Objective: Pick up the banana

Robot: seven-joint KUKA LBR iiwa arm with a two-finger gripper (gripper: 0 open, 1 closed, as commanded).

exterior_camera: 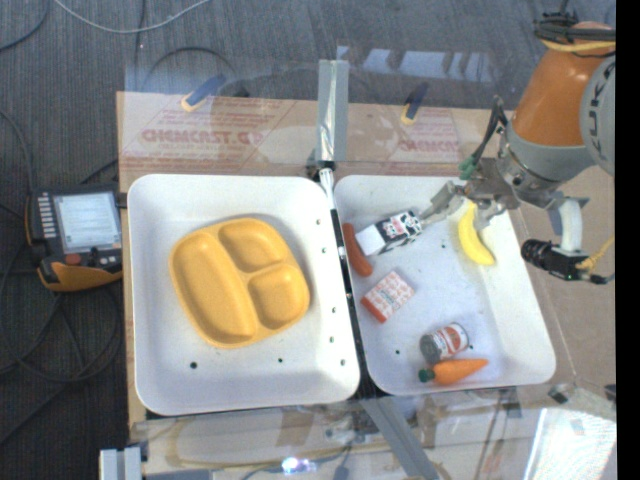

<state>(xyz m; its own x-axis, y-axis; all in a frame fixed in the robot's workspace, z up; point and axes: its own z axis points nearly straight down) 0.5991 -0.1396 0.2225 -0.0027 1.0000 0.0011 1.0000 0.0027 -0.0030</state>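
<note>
Nearest the camera, a carrot (460, 370) and a small can (446, 341) lie at the right bin's (530, 343) front edge, with bare white floor to their right. A red packet (387, 295) and a sausage (356, 250) sit mid-bin. The glossy yellow divided tray (240, 279) fills the left bin (150, 368). Farther back, the curved banana (474, 237) lies near the right wall, just under the gripper (480, 193); whether the gripper is released or clenched cannot be told.

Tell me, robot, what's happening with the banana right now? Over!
Gripper over right bin's far corner, finger state unclear. Banana lying in the bin right beside it, not seen held. Small bottle close by on banana's left. Over.
</note>
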